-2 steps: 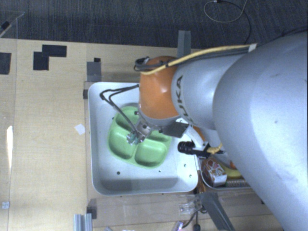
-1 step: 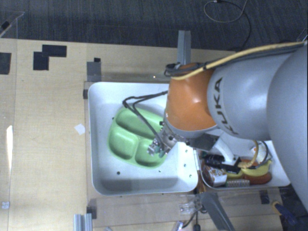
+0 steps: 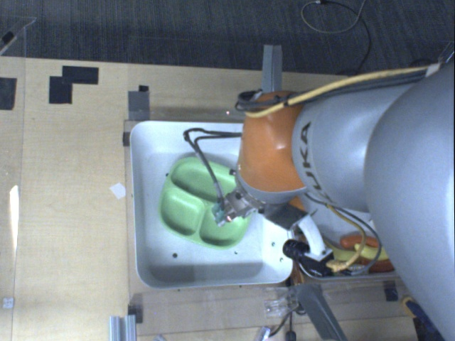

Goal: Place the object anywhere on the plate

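Camera view: grey arm (image 3: 370, 148) reaches from right across worktop (image 3: 64, 190). White bin (image 3: 146, 212) holds green divided plate (image 3: 186, 201). Jaws (image 3: 229, 213) directly over plate's right-near section; open or shut, cannot tell. Object can't be made out, maybe under wrist.

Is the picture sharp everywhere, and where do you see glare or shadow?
In the camera view, the arm, close to the lens, looks soft and large; the green plate is fairly sharp; the gripper over it is small and slightly blurred. A bright streak lies on the bench at left. Soft shadow lies in the white bin.
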